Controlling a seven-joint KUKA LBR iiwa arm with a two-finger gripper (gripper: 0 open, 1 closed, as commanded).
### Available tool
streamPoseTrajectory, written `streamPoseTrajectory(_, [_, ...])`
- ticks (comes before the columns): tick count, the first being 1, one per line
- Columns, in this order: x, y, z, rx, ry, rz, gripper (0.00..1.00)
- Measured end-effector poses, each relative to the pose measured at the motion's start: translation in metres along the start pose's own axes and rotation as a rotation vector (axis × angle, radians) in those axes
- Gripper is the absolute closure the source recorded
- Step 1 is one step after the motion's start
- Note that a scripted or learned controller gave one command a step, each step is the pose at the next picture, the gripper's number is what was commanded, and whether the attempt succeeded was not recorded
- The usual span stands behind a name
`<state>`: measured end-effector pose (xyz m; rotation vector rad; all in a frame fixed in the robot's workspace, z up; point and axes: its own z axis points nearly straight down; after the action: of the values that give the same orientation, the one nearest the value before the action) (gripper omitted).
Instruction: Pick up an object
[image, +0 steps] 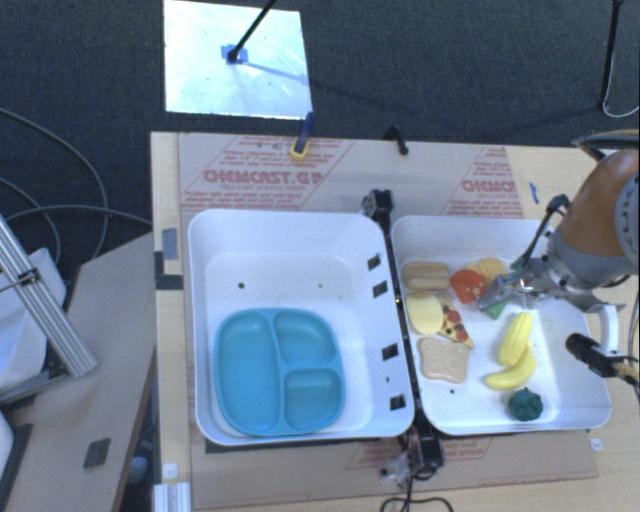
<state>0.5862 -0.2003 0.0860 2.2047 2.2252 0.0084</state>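
The grey two-finger gripper (497, 292), its opening impossible to tell, should centre over the red plastic tomato (466, 285) before closing.

Blue tray (279, 371) in left bin (290, 235), toy food in right bin (575, 405), arm (600, 230) above

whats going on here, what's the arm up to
A grey and orange arm reaches in from the right over the right bin, its end effector low among toy food, beside the red tomato-like piece. Nothing is visibly held. Bananas, a bread slice and broccoli lie nearby. The left bin holds a blue divided tray.
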Motion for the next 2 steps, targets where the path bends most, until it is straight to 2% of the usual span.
streamPoseTrajectory(1, [-0.0059, -0.0915, 0.0012, 0.016, 0.005, 0.012, 0.00])
streamPoseTrajectory(2, [-0.0052, -0.1000, 0.0008, 0.010, 0.003, 0.009, 0.00])
